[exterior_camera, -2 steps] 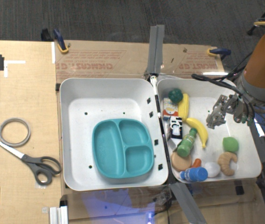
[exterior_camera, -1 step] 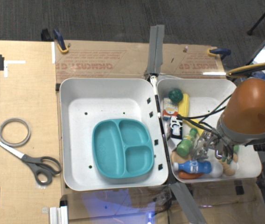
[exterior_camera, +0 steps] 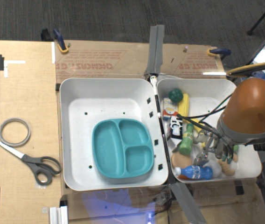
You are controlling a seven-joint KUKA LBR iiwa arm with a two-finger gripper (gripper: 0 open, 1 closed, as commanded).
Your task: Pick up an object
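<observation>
Presently, we list what lies on the bench:

- Left bin: we find one teal divided tray lying flat toward its near side, three compartments up; we judge it a poor pick, being broad and shallow.
- Right bin: here sits the clutter from which we expect the task's object to come, crowded along the bin's left wall and near edge.
- Dark green ball at the far left of that bin, touching a corn cob just to its right.
- Green bottle leaning near the middle, with a small printed packet beside it on the left.
- Blue and white bottle lying on its side along the near edge, with a tan rounded item just left of it.
- Arm: its orange band hangs over the right half of the right bin, cables trailing left.
- Gripper: we see it low among the items, just above the blue and white bottle; whether its jaws are open, closed or around anything we cannot tell, since the wrist hides them.
- Off to the left, outside the bins: scissors and a tape roll, well apart from the work, plainly not in play.
</observation>
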